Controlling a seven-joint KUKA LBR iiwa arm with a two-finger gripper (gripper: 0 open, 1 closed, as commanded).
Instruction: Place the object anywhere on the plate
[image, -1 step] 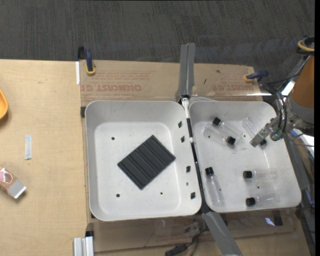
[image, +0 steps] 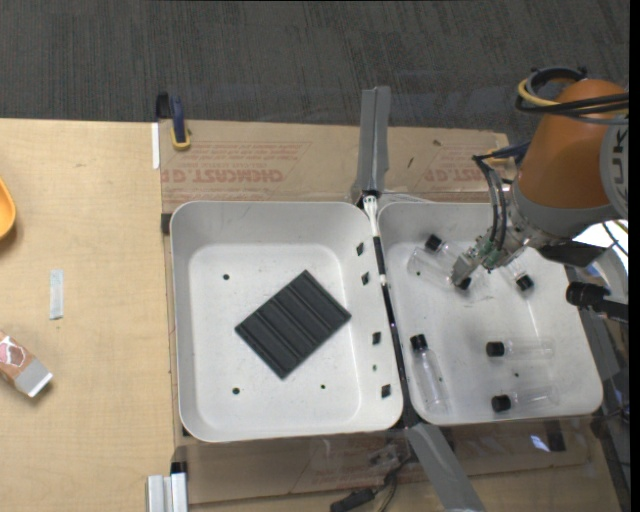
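1. Two shallow white bins sit side by side on a sheet of brown cardboard (image: 300, 160) laid over a pale wooden bench (image: 80, 200).
2. The left bin (image: 190, 330) holds a dark grey ribbed square plate (image: 293, 323), turned so its corners point up, down, left and right. It lies flat near the bin's middle.
3. The right bin (image: 570, 395) holds several clear plastic vials with black caps. One lies near the upper left (image: 425, 252), one at the left wall (image: 425, 365), one near the middle (image: 515, 349), one at the lower edge (image: 520, 401), and one at the upper right (image: 520, 278).
4. The arm (image: 570, 150), orange at its wrist band, reaches in from the right over the right bin's upper part.
5. The gripper (image: 468, 275) hangs low over the right bin, beside the upper vials. Whether its jaws are spread or pressed together cannot be told; its tip is too small and cluttered with wires.
6. Red printing on the cardboard, upside down in this view, reads roughly "CHEMCITY, GE..." (image: 235, 165); the rest is too faint to read.
7. On the bench to the left lie a small grey strip (image: 56, 294), a pinkish-and-grey item (image: 22, 366) at the edge, and a sliver of something orange (image: 5, 210).
8. A blue-and-yellow clamp (image: 177, 122) grips the cardboard's upper left corner.
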